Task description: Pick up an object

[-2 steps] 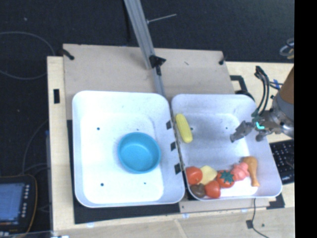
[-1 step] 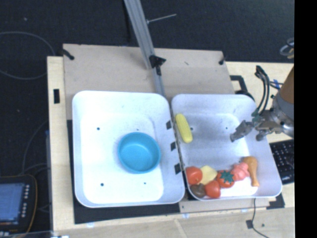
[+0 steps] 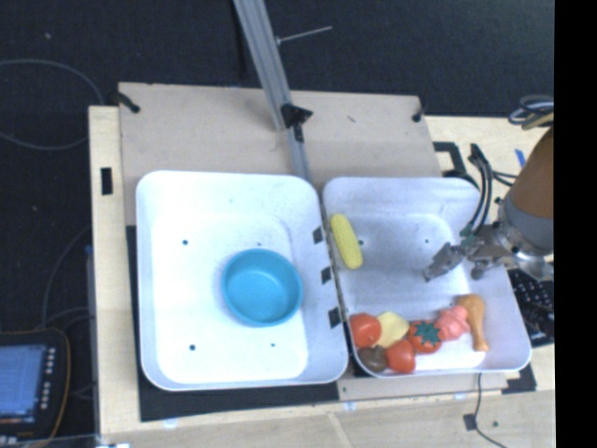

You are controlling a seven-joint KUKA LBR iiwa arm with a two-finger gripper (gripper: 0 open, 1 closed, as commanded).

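Right bin: yellow corn at its left wall; cluster of toy foods along the lower edge. End effector, centre right, above bin floor, fingers spread, pinching nothing. Left bin: blue bowl.

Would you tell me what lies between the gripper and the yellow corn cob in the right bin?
In the camera view, only bare white bin floor separates the gripper from the yellow corn cob.
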